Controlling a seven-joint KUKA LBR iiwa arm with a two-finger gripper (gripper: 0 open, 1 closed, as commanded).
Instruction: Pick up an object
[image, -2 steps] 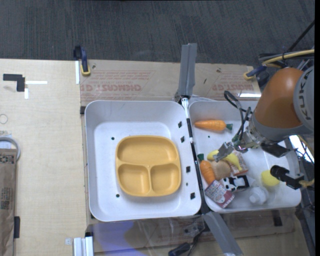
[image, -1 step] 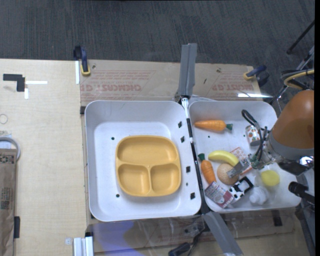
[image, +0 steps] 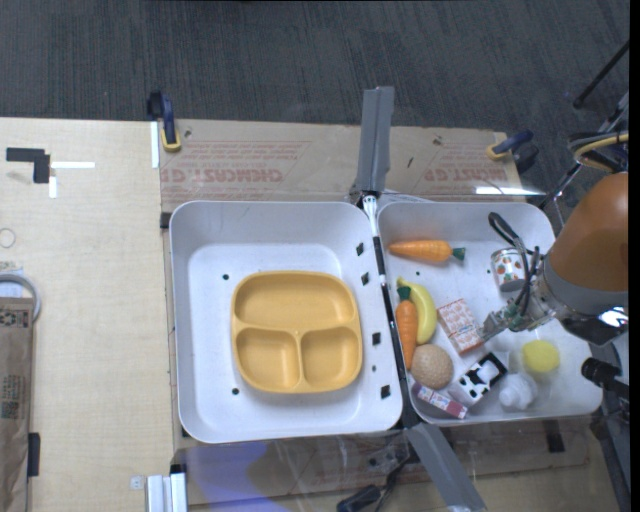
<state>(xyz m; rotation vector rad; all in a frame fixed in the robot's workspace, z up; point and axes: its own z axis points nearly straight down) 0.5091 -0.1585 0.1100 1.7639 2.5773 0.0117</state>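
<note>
Right bin (image: 470, 215): this is where it all happens, crowded with small goods; everything below is placed against it.
Left bin (image: 200, 330): sits touching the right bin's near wall and carries a yellow tray (image: 297, 330) with three compartments.
Arm (image: 590, 250): comes over the right bin's far wall, orange band showing, wrist tipped down into the bin's middle.
Gripper (image: 507, 318): hanging low over the middle of the right bin, just beside the box; too small and blurred to read, so I cannot tell if the claw is spread or pinched, and nothing can be seen in it.
Box (image: 461, 325): the nearest candidate, a red and white carton lying flat in the middle of the right bin, a bare patch of floor beyond it.
Box axis: long side tilted, running from the bin's back-left toward its front-right.
Carrot (image: 427, 251): at the back of the right bin, lying across it, green top pointing toward the arm's side.
Ball (image: 541, 355): yellow, toward the right bin's front corner, apart from the gripper.
Step in hand: closing in on a pick, I reckon.
Doing it well: square the claw across the box's short side, centre over it, drop straight, and steer clear of the neighbours crowding its front end.
</note>
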